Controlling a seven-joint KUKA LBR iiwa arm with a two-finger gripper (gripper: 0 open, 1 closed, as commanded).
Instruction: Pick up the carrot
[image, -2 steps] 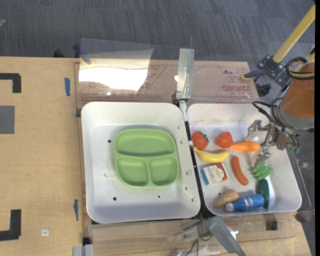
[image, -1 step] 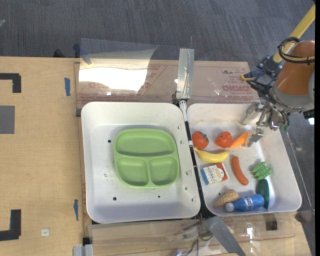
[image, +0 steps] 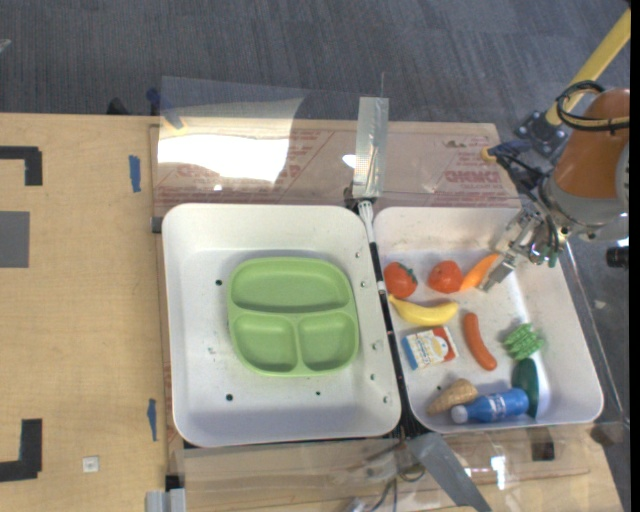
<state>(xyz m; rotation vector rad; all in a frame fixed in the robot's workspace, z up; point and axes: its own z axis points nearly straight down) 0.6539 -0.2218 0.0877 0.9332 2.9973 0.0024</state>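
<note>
The carrot (image: 478, 271) is a small orange piece lying at a slant near the back of the right bin (image: 580, 330), just right of a red-orange tomato (image: 446, 275). My gripper (image: 505, 264) comes down from the right, under the arm's orange band, and its tip meets the carrot's upper right end. The tip hides part of that end, so the view leaves unclear whether the carrot is gripped.
The right bin also holds a red tomato (image: 400, 280), a banana (image: 425, 311), a white carton (image: 428, 348), a red sausage (image: 479, 341), broccoli (image: 523, 340), a dark green vegetable (image: 527, 385), a blue bottle (image: 490, 406) and a potato (image: 452, 394). A green divided plate (image: 295, 315) sits in the left bin (image: 190, 300).
</note>
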